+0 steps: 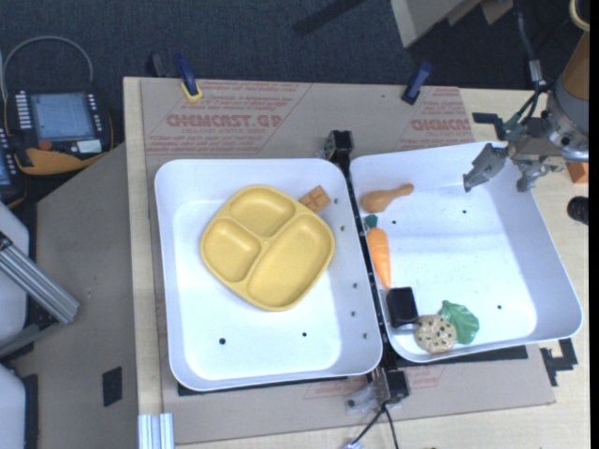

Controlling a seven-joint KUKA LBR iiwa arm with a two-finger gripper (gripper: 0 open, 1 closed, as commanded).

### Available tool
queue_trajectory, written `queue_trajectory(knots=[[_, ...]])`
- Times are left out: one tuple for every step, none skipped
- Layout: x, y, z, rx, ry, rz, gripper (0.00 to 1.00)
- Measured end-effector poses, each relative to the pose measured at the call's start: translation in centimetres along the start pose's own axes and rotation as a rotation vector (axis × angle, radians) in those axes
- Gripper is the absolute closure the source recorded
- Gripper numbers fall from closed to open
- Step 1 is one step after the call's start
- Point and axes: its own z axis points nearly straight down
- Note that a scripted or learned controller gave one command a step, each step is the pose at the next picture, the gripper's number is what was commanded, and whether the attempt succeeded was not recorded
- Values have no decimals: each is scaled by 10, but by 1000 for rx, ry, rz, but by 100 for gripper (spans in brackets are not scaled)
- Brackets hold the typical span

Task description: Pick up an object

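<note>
My gripper [505, 171] hangs over the far right part of the right bin [524, 251], its two fingers spread apart and nothing between them. Well to its left, a tan drumstick [386, 196] lies by the bin's far left corner. An orange carrot [378, 253] rests along the left wall. A black block [402, 306], a speckled cookie [432, 334] and a green leafy piece [461, 320] sit together at the near edge.
The left bin [187, 325] holds a yellow divided plate [268, 246] with a small brown waffle piece [315, 198] at its far right. A black clamp [339, 144] sits where the bins meet. A pendant with a screen [56, 124] lies far left.
</note>
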Motion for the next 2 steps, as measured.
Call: queue_trajectory(knots=[[1,2,-8,-14,-2,-3,0],[6,11,42,-12,-2,-4,0]])
